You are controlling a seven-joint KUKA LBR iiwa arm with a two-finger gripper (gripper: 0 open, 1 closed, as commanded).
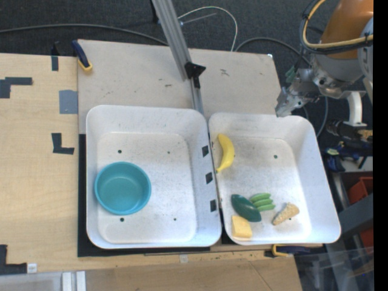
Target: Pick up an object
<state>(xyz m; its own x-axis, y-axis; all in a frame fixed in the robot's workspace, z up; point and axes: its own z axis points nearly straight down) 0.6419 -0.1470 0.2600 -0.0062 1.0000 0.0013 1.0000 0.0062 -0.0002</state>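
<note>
Hovering above the right bin (315, 162)'s far corner, gripper (285, 107) too blurred to tell whether spread or pinching. Lying inside: banana (225, 151), green pods (262, 200) partly tucking behind dark green object (245, 208).

Two white bins (200, 162) hold a blue bowl (122, 188), a yellow banana (225, 152), a dark green thing (245, 208), light green pods (262, 200) — and a yellow block (241, 227).
</note>
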